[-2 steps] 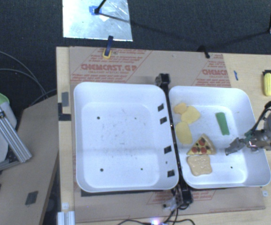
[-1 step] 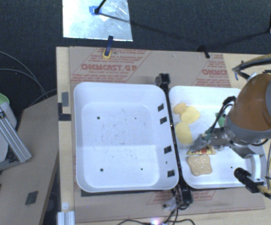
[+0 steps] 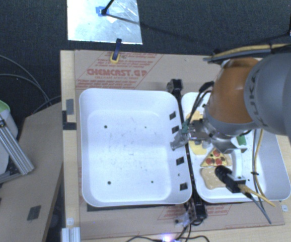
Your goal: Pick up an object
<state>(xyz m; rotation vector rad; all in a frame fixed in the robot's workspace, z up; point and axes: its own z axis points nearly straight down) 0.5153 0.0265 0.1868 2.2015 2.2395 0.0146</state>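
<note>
I saw the pincer (image 3: 217, 153) low in the right bin (image 3: 281, 180), above a pizza slice (image 3: 216, 159); opening indeterminable.

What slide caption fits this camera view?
KUKA arm reaches over the right bin, above a pizza-slice toy; left bin beside it.

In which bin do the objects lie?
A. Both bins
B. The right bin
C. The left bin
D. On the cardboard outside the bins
B: the pizza-slice toy and the other pieces lie in the right bin, under the arm; the left bin shows bare white floor.
</note>
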